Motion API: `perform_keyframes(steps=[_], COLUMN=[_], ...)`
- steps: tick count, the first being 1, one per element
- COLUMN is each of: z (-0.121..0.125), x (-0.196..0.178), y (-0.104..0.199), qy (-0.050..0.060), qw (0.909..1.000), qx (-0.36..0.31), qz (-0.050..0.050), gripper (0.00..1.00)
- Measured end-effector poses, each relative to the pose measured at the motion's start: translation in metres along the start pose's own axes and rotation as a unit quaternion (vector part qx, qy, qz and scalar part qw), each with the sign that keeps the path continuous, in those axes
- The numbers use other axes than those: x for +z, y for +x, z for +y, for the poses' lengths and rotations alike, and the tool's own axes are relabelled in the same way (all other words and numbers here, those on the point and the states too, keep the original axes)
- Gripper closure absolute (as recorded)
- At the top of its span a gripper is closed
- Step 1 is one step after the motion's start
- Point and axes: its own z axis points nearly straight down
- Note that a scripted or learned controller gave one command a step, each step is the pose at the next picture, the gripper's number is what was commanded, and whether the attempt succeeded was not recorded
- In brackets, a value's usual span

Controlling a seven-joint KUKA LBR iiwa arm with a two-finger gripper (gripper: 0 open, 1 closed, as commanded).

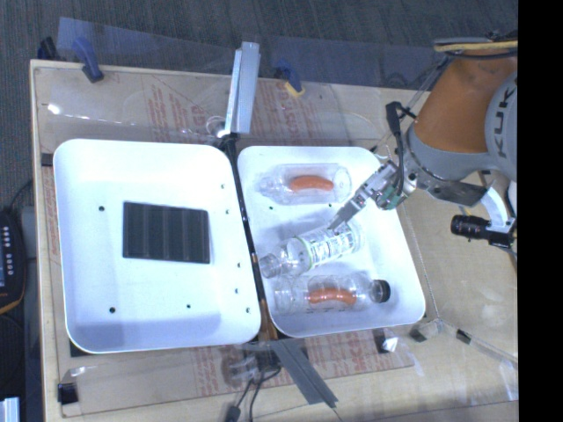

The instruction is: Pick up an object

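Three clear plastic bottles lie in the right bin. One with an orange label is at the back. A second bottle with a white label lies in the middle. The third, with an orange label and a black cap, is at the front. My gripper reaches in from the right and points down-left, its tip right at the top right end of the middle bottle. Nothing is seen lifted.
The left bin holds a flat dark rectangular pad. A grey metal bar stands behind the seam between the bins. Blue clamps sit at the bench's back edge. A black cylinder sticks out beside the arm at right.
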Motion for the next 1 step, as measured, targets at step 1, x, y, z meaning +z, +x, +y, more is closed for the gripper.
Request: perform_keyframes(steps=[1], z=[0.0045], x=[0.1113], y=[-0.0172], qy=[-0.001], qw=[0.9992], qx=[-0.040], qz=[-0.001], gripper=[0.00])
